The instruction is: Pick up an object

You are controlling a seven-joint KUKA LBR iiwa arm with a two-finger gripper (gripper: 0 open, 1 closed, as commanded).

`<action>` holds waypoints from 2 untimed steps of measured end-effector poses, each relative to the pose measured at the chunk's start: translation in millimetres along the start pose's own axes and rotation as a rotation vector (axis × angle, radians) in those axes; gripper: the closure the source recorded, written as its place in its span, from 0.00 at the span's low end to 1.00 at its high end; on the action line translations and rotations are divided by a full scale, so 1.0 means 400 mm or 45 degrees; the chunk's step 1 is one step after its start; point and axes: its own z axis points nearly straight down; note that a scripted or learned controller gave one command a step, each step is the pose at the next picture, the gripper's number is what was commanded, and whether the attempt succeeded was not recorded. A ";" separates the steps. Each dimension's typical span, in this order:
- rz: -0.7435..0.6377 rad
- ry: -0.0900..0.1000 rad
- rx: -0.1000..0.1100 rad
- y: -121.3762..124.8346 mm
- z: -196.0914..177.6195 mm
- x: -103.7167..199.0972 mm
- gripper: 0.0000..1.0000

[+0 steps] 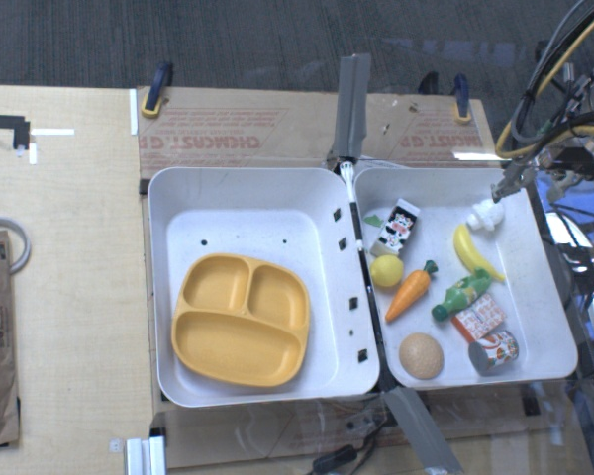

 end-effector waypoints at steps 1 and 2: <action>0.064 -0.001 0.000 0.029 0.322 -0.045 0.00; -0.210 0.004 -0.001 0.027 0.456 -0.056 0.00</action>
